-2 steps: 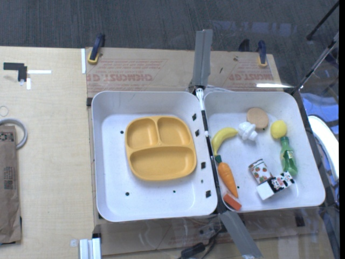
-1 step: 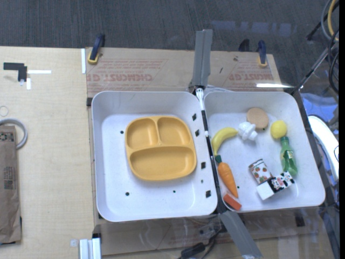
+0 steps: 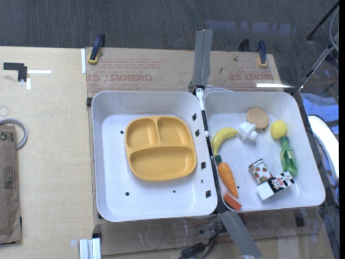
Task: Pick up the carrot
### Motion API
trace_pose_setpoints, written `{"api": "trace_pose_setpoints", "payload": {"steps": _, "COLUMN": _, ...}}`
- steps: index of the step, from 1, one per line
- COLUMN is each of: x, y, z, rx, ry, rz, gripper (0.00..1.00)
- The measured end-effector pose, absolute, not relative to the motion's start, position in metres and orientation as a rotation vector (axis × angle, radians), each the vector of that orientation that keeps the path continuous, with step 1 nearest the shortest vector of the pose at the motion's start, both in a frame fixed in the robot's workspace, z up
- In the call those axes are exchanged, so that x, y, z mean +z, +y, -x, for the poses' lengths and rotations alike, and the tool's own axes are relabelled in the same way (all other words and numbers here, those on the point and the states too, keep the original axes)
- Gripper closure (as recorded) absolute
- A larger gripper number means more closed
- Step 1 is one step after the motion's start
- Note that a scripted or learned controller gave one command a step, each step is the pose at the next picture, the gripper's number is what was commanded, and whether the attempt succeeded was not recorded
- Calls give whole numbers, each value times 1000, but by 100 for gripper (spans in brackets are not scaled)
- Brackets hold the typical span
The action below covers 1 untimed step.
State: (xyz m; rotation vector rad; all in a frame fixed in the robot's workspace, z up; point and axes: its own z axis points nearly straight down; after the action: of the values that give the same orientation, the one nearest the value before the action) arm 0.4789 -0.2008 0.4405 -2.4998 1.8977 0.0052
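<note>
- Take the carrot [image 3: 227, 179] as your landmark: it lies flat in the right bin [image 3: 302, 117], close against that bin's left wall, green top pointing up the view and orange tip pointing down toward the near corner.
- Nothing is gripping it and it rests on the bin floor, so you are at the very start; the approach step is what's in hand.
- I cannot tell you how the jaws stand, whether apart or together.
- Just above the carrot's green end sits the banana [image 3: 222, 137], near but seemingly not touching.
- At the carrot's tip lies a small red piece [image 3: 233, 202], touching or almost so; I cannot tell which.
- To the carrot's right, a little apart, is a small printed carton [image 3: 259, 171], and beyond that a black-and-white box [image 3: 275, 186].
- Well to the carrot's left, in the other bin, is the yellow divided plate [image 3: 160, 147].
- Your next move, as I judge it: come down over the carrot's middle with the jaws across its width, minding the bin wall beside it.
</note>
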Motion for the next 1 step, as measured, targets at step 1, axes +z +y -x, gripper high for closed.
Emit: {"api": "trace_pose_setpoints", "payload": {"steps": 1, "x": 441, "y": -200, "z": -479, "rx": 4, "ry": 1248, "rz": 2878, "gripper": 100}}
